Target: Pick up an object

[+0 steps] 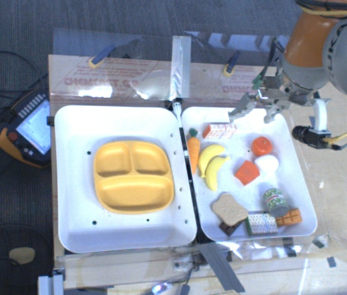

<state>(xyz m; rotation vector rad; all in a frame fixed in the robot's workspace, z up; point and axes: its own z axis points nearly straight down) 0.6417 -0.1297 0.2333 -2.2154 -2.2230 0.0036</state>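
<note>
Nothing is held by the gripper (256, 107): its fingers are spread wide above the right bin's (303, 183) far edge, presumably readied for the toy tomato (261, 145) below.

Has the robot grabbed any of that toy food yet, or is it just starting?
Nothing is picked up yet. The gripper hangs open over the right bin's far edge, with nothing between its fingers. The banana, carrot and bread lie in the bin. Lowering, closing and lifting all remain.
</note>
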